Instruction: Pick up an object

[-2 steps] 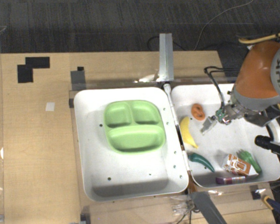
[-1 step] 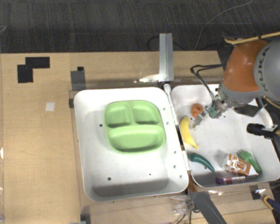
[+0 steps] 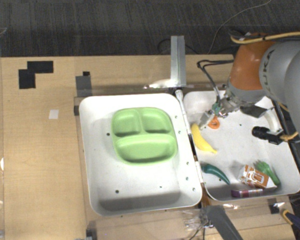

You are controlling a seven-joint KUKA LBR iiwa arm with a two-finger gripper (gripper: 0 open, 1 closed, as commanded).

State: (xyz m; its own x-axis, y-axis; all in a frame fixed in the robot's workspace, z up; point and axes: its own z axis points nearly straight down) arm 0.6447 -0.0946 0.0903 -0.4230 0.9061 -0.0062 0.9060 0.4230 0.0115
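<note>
My gripper [image 3: 212, 117] hangs low over the back left part of the right bin [image 3: 293, 184]. A small orange object [image 3: 214, 123] lies right at its tip, partly hidden by it, and whether it is held is unclear. Just left of it and nearer the front, a yellow banana [image 3: 201, 140] lies along the bin's left wall. Nearer the front lie a dark green curved object [image 3: 215, 172], an orange and white carton with a green piece beside it [image 3: 257, 175], and a purple marker [image 3: 246, 191].
The left bin [image 3: 101, 197] holds a light green divided plate [image 3: 143, 134]. A metal post [image 3: 178, 58] stands behind the wall between the two bins. The arm's orange band [image 3: 246, 69] rises at the back right.
</note>
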